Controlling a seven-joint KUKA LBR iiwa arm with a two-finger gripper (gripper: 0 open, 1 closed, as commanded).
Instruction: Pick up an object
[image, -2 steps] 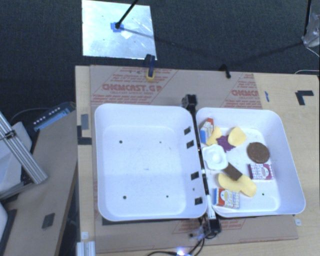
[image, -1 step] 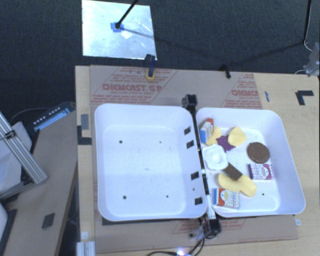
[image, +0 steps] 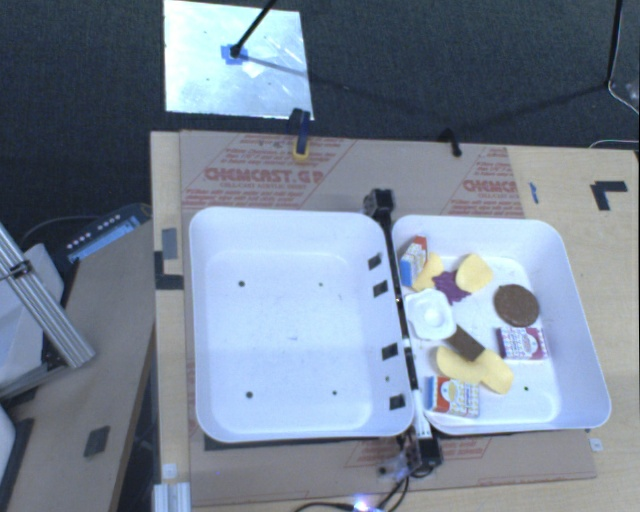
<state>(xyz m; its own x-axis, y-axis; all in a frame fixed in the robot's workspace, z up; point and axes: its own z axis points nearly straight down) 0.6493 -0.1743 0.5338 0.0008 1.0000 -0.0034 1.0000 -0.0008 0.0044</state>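
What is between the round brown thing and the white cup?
In the camera view, a purple piece and a yellow piece lie between the brown disc and white cup.

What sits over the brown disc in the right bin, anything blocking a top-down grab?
Nothing visible covers the brown disc; its top is exposed. The small red-and-white packet lies right beside it, toward the camera, crowding that edge.

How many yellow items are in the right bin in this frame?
3. One yellow piece sits near the bin's left wall, one right of the purple item, and one larger toward the front. Others may be hidden underneath.
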